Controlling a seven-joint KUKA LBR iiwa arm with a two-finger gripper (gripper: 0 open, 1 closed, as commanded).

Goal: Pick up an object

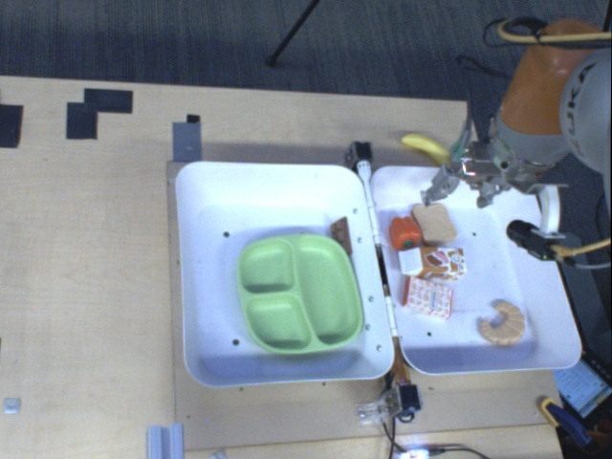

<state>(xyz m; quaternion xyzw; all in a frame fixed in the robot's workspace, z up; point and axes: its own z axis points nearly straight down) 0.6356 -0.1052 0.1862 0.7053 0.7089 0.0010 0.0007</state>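
Gripper (463,188) over right bin (545,285), fingers spread, grasping nothing (bread slice (435,224) just below-left); banana (426,146) beyond bin's far rim.

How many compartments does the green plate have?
3. The green plate lies in the left bin: one compartment at its upper left, one at its lower left, and one long compartment along its right side. None looks hidden.

- One fixed cam above the bench (86,256), looking down at a slant.
- Mid-range: both white bins fit whole, left bin (206,285) centre-frame, right bin (535,295) toward the right edge.
- Dark floor (191,17) across top; arm (550,84) enters from the right.
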